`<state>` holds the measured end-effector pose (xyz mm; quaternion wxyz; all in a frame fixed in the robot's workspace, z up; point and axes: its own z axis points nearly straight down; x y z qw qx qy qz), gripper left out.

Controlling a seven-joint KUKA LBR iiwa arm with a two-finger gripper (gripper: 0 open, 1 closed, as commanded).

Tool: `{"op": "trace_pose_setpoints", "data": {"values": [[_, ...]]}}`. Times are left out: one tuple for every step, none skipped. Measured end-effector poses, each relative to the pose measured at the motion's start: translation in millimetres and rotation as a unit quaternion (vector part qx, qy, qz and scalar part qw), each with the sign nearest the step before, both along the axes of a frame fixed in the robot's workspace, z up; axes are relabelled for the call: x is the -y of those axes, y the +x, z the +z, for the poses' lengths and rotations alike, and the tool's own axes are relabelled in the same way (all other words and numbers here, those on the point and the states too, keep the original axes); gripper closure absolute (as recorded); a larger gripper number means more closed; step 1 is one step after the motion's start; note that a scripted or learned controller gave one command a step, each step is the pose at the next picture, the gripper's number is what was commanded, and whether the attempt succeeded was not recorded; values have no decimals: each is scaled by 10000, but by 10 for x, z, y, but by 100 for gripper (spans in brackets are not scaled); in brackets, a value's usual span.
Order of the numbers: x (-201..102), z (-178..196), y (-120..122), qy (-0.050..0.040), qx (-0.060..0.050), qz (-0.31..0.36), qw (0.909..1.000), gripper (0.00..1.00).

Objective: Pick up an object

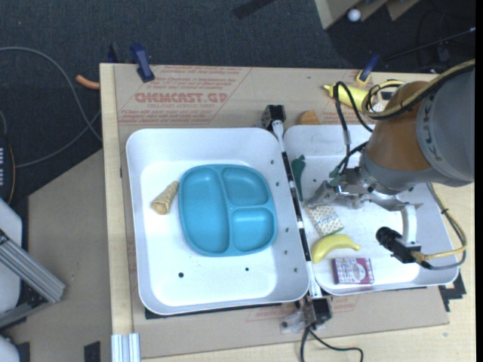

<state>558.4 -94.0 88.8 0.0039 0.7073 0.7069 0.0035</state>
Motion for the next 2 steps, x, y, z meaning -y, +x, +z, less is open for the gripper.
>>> {"op": "trace_pose_setpoints", "data": {"values": [[-15, 102, 9, 12, 9, 0, 10000, 100], [-12, 100, 7, 10, 6, -1, 10000, 0]]}}
